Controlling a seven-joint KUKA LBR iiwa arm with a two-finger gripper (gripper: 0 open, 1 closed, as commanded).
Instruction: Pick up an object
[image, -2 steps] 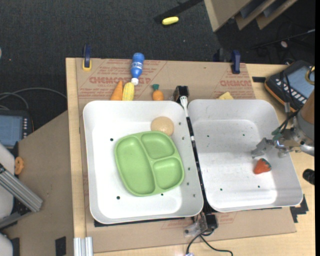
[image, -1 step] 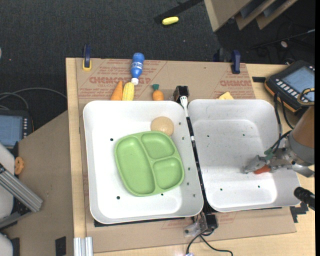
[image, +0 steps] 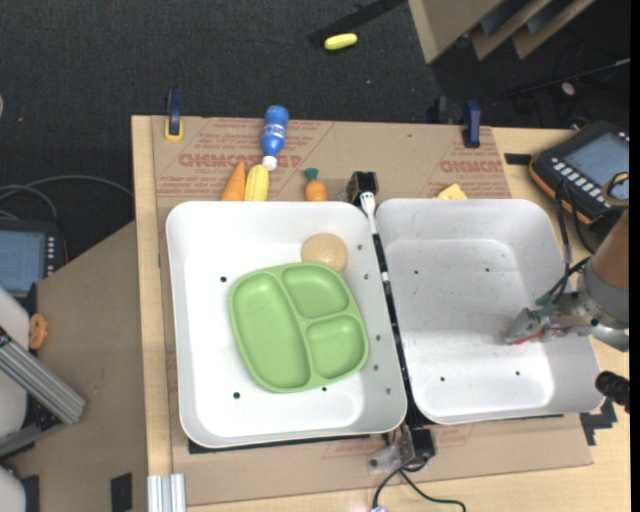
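The arm reaches in low over the right bin (image: 470, 400), its tool (image: 525, 330) grip unreadable.

Green tray (image: 298, 326) beside tan ball (image: 325, 251) in left bin (image: 195, 300).

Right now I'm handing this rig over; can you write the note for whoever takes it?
Gripper: low over the right bin, near its right side; nothing seen held.
Left bin: green divided plate, with a tan round object touching its upper edge.
Behind the bins, on the bench: blue-capped bottle, corn cob, two carrots.
Done: no pick yet.
Left: pick up an object; the pickable ones are probably all in the left bin, away from the gripper.
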